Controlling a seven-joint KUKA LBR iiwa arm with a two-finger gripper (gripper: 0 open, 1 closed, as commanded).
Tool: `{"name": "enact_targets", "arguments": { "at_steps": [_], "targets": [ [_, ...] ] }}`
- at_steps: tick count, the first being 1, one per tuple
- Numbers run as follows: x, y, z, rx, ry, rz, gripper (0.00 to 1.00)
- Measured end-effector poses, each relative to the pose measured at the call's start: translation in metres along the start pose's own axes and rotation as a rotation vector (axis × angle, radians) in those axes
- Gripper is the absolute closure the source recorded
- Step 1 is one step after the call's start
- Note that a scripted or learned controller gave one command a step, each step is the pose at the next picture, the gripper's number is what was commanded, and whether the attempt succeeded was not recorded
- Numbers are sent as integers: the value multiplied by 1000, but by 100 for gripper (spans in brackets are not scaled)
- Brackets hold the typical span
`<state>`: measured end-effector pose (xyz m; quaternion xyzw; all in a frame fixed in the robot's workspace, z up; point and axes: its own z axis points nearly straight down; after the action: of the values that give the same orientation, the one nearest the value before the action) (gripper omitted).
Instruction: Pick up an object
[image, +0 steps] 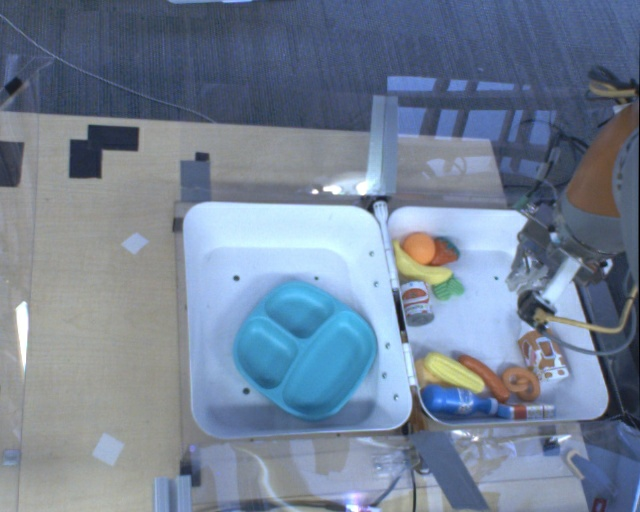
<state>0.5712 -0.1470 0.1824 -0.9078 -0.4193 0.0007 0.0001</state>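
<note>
My gripper (523, 268) hangs over the right edge of the right bin (480, 240), above bare white floor. Nothing shows between its tips. Just below it lies a small white and orange carton (543, 356). Along the bin's left side sit an orange (418, 247), a yellow banana (418, 268), a green toy (450, 288) and a small can (416, 302). At the front lie a corn cob (447, 372), a red sausage (483, 372), a brown pretzel ring (519, 380) and a blue bottle (470, 404).
The left bin (215, 240) holds a blue divided plate (305, 348). A metal divider (392, 300) separates the two bins. The arm's orange band (600, 175) rises at the right edge.
</note>
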Motion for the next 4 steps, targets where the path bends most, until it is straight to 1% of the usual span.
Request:
{"name": "enact_targets", "arguments": {
  "at_steps": [1, 2, 3, 4],
  "targets": [
    [-3, -40, 15, 1, 0, 237, 100],
    [41, -39, 64, 0, 1, 355, 100],
    [41, -39, 63, 0, 2, 355, 0],
    [41, -39, 63, 0, 2, 355, 0]
  ]
}}
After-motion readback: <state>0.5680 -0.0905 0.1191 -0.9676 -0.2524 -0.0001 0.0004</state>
